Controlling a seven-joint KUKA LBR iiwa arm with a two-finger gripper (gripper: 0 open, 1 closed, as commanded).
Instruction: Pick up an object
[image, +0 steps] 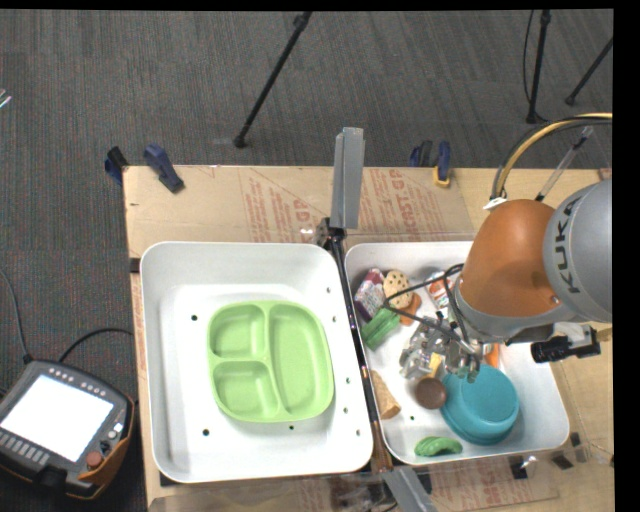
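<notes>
Brown round object (430, 392), lower right of frame, in right bin (545, 440), touching teal bowl (482, 405): likely light, rigid, smooth; pinch across its width. Gripper (440, 352) just above it; finger state cannot be told

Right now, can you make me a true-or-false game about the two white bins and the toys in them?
1. The green divided plate lies in the left bin. True.
2. The teal bowl sits in the left bin. False: it is in the right bin.
3. The arm's tool hangs over the right bin. True.
4. The small green toy lies at the far edge of the right bin. False: it lies by the near edge, below the bowl.
5. The divided plate has three compartments. True.
</notes>
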